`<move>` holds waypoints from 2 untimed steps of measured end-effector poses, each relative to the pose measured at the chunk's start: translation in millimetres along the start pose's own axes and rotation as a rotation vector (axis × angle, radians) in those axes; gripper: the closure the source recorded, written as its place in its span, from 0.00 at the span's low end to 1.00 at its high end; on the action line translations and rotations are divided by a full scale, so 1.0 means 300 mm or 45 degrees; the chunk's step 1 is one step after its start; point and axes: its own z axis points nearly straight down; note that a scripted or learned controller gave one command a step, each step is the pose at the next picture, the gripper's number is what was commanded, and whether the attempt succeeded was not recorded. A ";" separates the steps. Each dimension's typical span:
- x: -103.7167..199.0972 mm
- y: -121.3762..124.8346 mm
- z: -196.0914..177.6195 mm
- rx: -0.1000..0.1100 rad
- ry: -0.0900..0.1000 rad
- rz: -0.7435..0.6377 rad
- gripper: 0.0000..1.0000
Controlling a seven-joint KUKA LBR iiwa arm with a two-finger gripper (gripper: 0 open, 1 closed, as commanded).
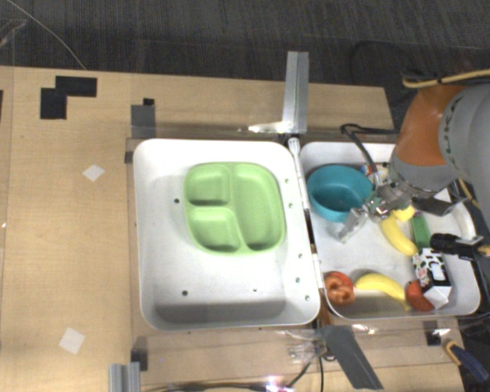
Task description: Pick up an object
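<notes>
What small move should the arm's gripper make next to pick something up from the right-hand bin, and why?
Probably a short descent onto the nearest yellow banana. The two-finger gripper hangs in the right white bin between the teal round bowl and that banana, with nothing visible between its fingers. The banana lies just to its right, so a slight shift that way should line it up.

Two white bins (pixel 147 243), two bananas (pixel 380 284), one green tray (pixel 233 207), one teal bowl (pixel 337 190), one apple (pixel 339 287).
</notes>
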 end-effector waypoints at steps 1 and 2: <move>-0.043 -0.005 0.016 0.042 0.012 0.175 0.00; -0.055 -0.010 0.013 0.042 0.004 0.211 0.00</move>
